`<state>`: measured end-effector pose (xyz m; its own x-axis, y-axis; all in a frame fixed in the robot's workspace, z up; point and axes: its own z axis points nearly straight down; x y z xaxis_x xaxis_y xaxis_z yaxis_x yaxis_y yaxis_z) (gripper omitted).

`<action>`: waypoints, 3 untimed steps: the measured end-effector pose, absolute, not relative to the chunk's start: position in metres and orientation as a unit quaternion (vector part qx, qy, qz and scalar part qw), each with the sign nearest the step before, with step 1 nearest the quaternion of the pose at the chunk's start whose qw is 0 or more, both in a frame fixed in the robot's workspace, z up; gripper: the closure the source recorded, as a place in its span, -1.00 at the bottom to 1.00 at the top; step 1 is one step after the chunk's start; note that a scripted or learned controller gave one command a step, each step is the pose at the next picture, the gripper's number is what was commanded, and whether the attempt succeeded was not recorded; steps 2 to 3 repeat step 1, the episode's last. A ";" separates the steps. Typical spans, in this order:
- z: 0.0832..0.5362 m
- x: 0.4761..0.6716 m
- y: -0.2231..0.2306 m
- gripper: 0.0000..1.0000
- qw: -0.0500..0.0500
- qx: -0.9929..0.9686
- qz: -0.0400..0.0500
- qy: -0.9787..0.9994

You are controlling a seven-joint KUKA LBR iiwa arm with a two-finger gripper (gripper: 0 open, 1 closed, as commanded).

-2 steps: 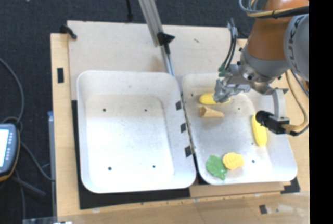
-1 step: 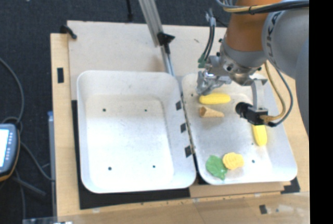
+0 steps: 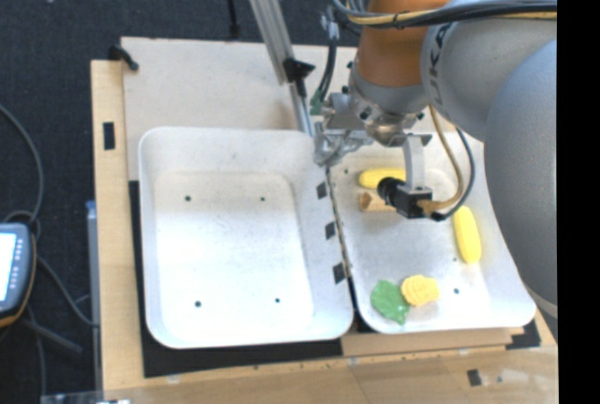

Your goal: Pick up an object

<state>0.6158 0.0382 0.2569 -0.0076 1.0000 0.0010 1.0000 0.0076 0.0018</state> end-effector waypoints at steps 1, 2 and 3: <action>0.242 0.621 0.088 1.00 0.000 0.705 0.000 0.709; 0.242 0.621 0.088 1.00 0.000 0.705 0.000 0.709; 0.242 0.621 0.088 1.00 0.000 0.705 0.000 0.709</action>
